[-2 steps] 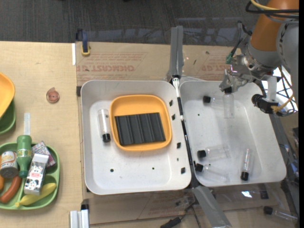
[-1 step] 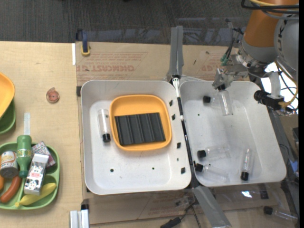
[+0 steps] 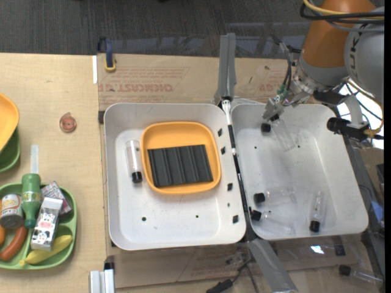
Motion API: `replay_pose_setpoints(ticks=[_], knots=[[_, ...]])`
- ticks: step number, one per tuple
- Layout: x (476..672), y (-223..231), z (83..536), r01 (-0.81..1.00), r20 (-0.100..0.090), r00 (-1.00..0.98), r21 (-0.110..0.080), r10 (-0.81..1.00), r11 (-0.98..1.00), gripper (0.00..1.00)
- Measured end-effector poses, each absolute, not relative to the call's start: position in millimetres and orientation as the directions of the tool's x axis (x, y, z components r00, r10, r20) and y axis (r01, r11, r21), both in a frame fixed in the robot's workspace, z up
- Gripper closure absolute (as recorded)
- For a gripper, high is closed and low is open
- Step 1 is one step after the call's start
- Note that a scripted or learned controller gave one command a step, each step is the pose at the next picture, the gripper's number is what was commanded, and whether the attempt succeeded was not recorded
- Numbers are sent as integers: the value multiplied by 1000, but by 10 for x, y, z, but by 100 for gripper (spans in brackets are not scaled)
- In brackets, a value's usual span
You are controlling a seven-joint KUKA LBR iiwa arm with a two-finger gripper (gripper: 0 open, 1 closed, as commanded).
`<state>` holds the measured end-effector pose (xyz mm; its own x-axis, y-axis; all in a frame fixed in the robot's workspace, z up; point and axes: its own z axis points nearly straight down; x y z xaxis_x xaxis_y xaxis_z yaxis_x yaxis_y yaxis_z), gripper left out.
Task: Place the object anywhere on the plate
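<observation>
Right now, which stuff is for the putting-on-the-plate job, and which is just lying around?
For the job: orange plate, clear tubes in the right bin, gripper.
Just lying about: green tray of toy food, pink disc, dark mat, tube beside the plate.

the bench (image 3: 55,90) bears two white bins (image 3: 122,224), perhaps cardboard beneath.

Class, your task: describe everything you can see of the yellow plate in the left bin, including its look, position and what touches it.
The yellow square plate with rounded corners looks like smooth plastic, with a raised rim and a shallow well. It lies flat in the upper middle of the left white bin. A dark grey ribbed rectangular block rests in its well, covering most of the lower part. A clear tube with a black cap lies in the bin just left of the plate, beside its rim.
</observation>
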<state>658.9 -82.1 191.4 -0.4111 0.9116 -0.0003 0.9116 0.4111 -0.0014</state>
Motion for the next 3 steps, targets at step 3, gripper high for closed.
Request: replay_pose_setpoints(ticks=[3], knots=[[6553,-692,1910,675,-1,-738,-1,675,738,100]])
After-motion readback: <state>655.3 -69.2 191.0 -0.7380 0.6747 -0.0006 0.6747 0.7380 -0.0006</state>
